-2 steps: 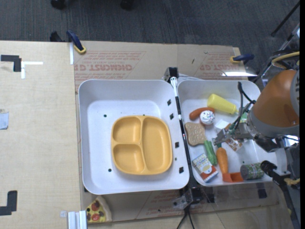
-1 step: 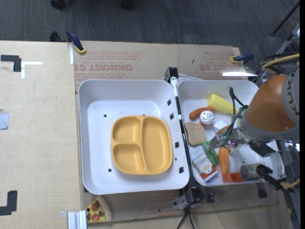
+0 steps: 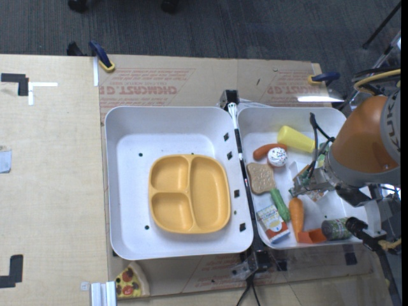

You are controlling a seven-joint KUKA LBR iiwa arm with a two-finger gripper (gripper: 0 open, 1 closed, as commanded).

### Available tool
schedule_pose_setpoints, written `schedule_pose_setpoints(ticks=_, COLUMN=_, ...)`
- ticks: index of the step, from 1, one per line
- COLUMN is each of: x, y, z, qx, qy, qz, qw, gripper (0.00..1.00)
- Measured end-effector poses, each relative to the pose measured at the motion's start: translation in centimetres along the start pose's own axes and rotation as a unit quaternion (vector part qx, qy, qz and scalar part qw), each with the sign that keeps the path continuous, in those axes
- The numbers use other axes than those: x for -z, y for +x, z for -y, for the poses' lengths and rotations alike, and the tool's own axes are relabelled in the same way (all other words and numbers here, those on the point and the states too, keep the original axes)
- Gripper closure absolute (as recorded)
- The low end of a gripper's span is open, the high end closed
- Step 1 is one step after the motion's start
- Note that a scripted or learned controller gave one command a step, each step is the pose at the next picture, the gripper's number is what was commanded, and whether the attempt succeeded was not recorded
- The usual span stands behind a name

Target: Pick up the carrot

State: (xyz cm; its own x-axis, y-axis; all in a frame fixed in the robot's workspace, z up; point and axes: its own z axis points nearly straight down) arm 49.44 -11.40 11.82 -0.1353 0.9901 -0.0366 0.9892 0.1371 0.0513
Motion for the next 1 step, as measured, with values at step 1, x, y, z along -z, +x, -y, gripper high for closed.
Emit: schedule_pose_setpoints(ticks=1, x=0.0, y=0.01, z=0.0, qx=0.0, qy=0.0, qz=0.0, qw=1.0, gripper=0.0)
